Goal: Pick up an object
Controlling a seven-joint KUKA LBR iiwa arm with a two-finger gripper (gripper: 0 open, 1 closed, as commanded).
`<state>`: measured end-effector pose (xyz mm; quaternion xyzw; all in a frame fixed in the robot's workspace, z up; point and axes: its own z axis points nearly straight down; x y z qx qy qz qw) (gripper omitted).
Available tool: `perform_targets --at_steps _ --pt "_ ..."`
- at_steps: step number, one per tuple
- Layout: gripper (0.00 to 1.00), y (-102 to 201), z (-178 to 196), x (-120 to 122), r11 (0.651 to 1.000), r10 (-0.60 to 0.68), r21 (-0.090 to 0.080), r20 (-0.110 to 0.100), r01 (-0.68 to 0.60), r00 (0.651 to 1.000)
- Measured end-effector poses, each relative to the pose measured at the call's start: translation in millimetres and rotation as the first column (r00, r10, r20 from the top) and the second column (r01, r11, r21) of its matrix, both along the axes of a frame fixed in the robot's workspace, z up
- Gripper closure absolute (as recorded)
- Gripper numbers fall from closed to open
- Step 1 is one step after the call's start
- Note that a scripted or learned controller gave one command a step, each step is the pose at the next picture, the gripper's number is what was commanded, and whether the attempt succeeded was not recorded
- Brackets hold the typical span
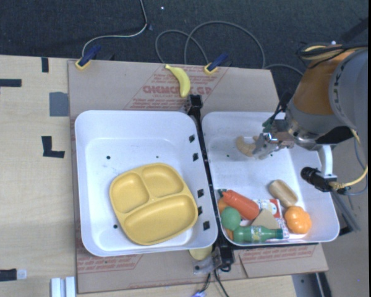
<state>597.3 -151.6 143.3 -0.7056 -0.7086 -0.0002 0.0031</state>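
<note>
The gripper is lowered into the right bin, beside a tan piece well above the carrot. Whether anything is gripped cannot be told (nothing is seen lifted), so the pick is judged unfinished.

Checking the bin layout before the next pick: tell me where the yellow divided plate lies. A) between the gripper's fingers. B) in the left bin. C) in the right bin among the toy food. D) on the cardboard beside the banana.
B: the yellow divided plate lies flat on the floor of the left bin, apart from the gripper over the right bin.
</note>
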Motion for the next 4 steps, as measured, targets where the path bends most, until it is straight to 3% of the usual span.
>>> perform_targets --at_steps 1,2,3,4 --pt "1.00 8.1 9.1 -0.7 1.000 -0.002 -0.003 0.004 0.002 1.000" --pt "1.00 11.6 74.8 -10.6 1.000 -0.002 -0.005 0.009 0.002 1.000" --pt "1.00 8.5 25.1 -7.4 1.000 -0.004 -0.006 -0.001 0.004 1.000" --pt "1.00 -11.3 61.0 -8.7 1.000 -0.004 -0.006 0.006 0.004 1.000"
